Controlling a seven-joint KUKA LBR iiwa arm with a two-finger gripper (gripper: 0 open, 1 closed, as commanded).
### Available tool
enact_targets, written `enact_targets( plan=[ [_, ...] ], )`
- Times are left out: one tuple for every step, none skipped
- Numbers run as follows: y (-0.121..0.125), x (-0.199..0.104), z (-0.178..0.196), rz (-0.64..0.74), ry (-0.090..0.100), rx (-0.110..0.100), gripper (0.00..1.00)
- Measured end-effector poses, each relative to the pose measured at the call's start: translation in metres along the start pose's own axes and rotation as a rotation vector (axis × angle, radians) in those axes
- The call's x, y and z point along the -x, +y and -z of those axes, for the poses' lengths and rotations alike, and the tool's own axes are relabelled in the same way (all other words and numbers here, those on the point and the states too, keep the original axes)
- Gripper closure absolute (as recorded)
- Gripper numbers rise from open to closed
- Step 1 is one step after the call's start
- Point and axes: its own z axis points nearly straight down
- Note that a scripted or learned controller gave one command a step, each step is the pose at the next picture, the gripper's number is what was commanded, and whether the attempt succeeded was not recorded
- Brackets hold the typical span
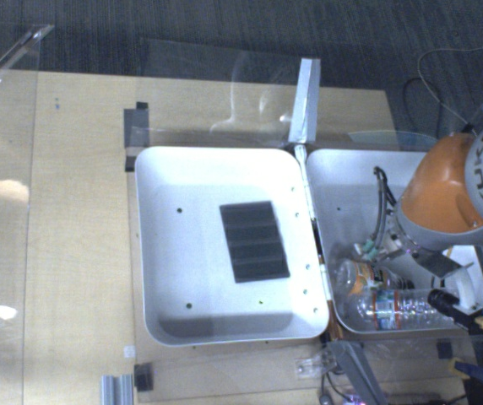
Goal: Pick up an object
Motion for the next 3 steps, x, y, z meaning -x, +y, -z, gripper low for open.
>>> enact_targets(
  plan=[
    [0.084, -0.012, 0.081, 0.168, 0.012, -0.019, 1.00],
    [0.111, 0.082, 0.094, 0.164, 0.012, -0.020, 1.00],
    [0.111, 0.082, 0.094, 0.165, 0.010, -0.020, 0.00]
  ],
)
